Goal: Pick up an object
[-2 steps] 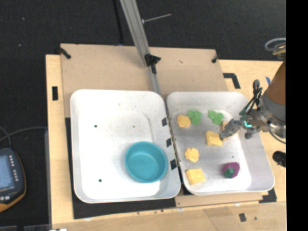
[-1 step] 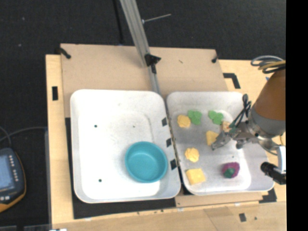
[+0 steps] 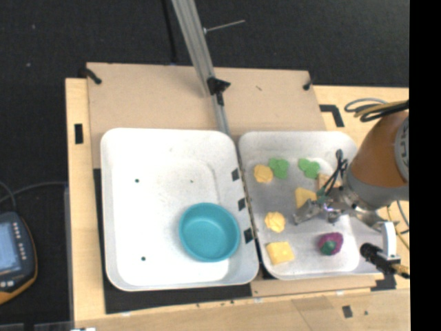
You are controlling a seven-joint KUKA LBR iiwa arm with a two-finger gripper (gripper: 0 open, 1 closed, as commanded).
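Standing by the bench, I judged the arm (image 3: 383, 158) to be in the approach step: it was low over the right bin (image 3: 289, 142), nothing lifted, its gripper (image 3: 318, 211) hanging among the small pieces. Whether that gripper was spread or closed I could not tell (the metal parts blurred into the bin floor), and nothing showed as held in it. The next move, I reckoned, called for settling on one piece and getting it squarely in the grip before any rise.

Well off to the gripper's left sat the left bin (image 3: 138, 164), smooth white plastic with rounded corners, and in it a teal bowl (image 3: 207, 232), round and glossy. Closest to the gripper was a yellow wedge (image 3: 304, 197), just beside it and perhaps touching. A purple lump with a green top (image 3: 331, 243) lay just below and slightly right. A pale yellow block (image 3: 279, 252), flat and squarish, sat below and to the left, with a ridged yellow shell-like piece (image 3: 275, 221) directly left. Farther up were two green lumps (image 3: 278, 167) (image 3: 309, 165) and an orange-yellow knob (image 3: 263, 174), all looking like soft toy food.
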